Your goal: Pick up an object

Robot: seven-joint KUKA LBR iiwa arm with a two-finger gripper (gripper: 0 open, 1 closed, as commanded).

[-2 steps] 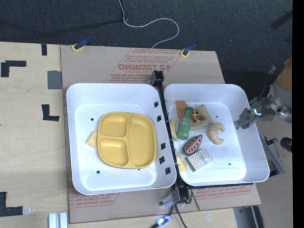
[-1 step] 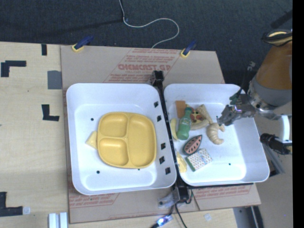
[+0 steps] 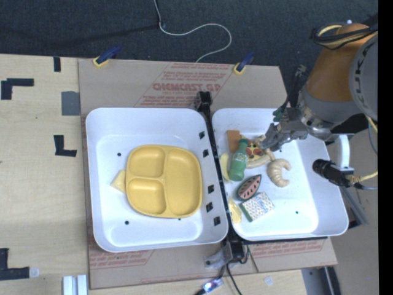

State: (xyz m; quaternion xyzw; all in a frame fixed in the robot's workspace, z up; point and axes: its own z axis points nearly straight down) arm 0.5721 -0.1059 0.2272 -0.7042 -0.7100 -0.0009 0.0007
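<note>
Jaws could not be read from the camera view: the gripper [image 3: 270,141] pointed down and to the view's left into the right bin [image 3: 307,223], and its dark tip merged with the toys under it, so whether it was parted, closed or gripping anything could not be told.

Nothing was lifted; every object lay on a bin floor. The tip sat at the upper right edge of a cluster in the right bin's left half. Touching or just beside it was a small red and orange toy [image 3: 255,147], too jumbled to name. Left of that stood a green bottle-shaped piece [image 3: 237,163], its long axis running roughly up and down the view. Below and slightly right of the tip lay a tan croissant [image 3: 280,171], curved, its length also running near vertical. Further down were a brown oval piece [image 3: 249,187] and a checked packet [image 3: 258,206], both well clear of the tip.

My judgement: the nearest candidate was the red and orange toy, directly under the tip, with the croissant next.

The arm [image 3: 334,72] came in from the upper right, its orange band high, wrist bent downward over the bin's upper right part.

A yellow divided plate [image 3: 164,180] lay in the left bin [image 3: 104,165], well apart from the arm.
</note>
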